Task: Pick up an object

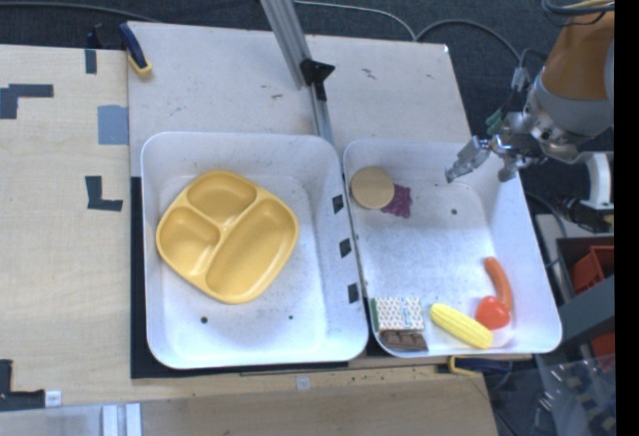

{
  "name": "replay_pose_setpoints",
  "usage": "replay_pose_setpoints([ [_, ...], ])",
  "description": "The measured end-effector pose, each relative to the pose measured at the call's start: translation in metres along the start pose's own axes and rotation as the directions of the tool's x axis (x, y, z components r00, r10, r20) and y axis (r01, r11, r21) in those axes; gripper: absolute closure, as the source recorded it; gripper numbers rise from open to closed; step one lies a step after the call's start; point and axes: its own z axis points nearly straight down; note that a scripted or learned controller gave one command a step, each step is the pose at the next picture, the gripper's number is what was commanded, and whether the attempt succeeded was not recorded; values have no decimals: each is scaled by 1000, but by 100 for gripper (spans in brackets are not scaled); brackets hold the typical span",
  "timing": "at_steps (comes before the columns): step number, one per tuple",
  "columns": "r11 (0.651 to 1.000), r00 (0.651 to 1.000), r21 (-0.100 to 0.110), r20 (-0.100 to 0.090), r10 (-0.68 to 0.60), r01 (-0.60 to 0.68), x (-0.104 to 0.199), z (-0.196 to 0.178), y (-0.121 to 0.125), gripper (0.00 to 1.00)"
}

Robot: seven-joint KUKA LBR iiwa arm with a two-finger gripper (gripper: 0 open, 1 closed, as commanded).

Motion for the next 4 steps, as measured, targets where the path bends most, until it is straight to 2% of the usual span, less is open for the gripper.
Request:
replay_pose_setpoints([
  [1, 1000, 1000, 0, 0, 2, -2, 24, 139, -75, 0],
  [2, 1000, 1000, -1, -2, -2, 2, 84, 136, -96, 0],
  [3, 1000, 1000, -7, 0, -3, 3, 184, 32, -110, 0],
  [4, 1000, 1000, -3, -1, 0, 0, 187, -6, -118, 0],
])
